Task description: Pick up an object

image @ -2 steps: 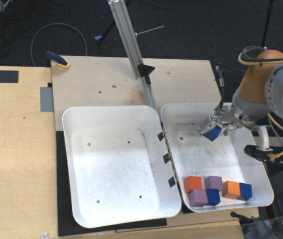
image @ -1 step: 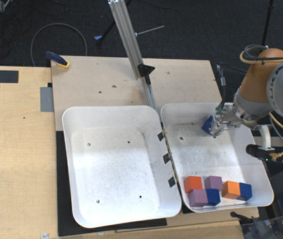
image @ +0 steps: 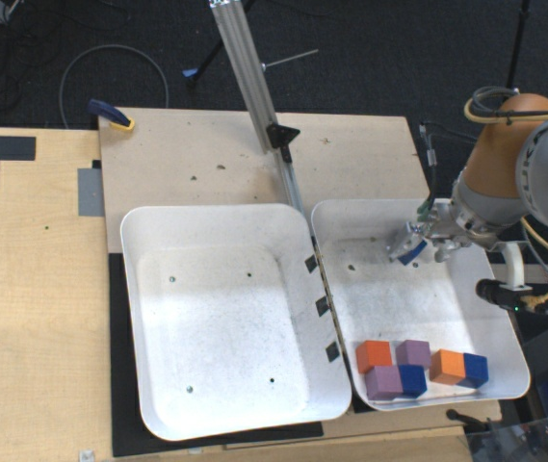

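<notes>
Six blocks: small coloured cubes lie clustered along the near edge of the right-hand shallow white plastic bin (image: 505, 340), towards its near right corner.
Cluster, left part: an orange cube (image: 374, 354) touches a pale purple cube (image: 413, 353); in front of them a larger purple cube (image: 383, 382) sits against a blue cube (image: 412, 380).
Cluster, right part: a second orange cube (image: 448, 366) and a dark blue cube (image: 475, 369) sit side by side, just beside the bin's near rim.
My gripper (image: 418, 245): it hangs over the far half of the right bin, well apart from the cubes; something small and blue shows at its tip, too blurred for me to name.
Fingers: I cannot tell whether they stand apart or together, and I see no cube between them.
Left-hand white bin (image: 158, 258): it carries nothing I need for this step.
Step in hand (my judgement): travel towards the near edge and choose one cube.
Best target: the dark blue cube or its orange neighbour, since that pair stands slightly apart from the packed four.
Doing it well: I should descend with my fingers straddling the two free faces of the chosen cube, not the faces pressed against a neighbour.
Risk: the sloped rim close by may block one finger, and a skewed approach could merely push the cube aside.
</notes>
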You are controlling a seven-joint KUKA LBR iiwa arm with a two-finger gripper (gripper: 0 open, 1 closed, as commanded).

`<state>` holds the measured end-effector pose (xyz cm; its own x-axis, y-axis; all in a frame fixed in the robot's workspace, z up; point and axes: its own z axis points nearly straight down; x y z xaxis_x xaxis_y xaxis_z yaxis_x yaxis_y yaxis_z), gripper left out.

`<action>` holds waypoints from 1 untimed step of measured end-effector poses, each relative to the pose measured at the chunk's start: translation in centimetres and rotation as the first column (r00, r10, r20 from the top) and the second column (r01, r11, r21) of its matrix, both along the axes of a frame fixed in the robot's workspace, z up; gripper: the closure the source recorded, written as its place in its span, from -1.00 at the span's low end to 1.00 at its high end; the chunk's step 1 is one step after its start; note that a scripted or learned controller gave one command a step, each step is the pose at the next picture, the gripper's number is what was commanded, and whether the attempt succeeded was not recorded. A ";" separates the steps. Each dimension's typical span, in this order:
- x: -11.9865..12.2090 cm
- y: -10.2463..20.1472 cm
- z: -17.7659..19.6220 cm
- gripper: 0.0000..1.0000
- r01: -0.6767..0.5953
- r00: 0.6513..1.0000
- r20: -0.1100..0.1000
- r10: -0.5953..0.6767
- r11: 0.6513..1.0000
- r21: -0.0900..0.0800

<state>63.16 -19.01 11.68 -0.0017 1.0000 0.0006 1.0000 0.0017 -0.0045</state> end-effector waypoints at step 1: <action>2.9 -1.6 -2.6 -1.00 -0.002 1.000 0.006 0.002 1.000 0.000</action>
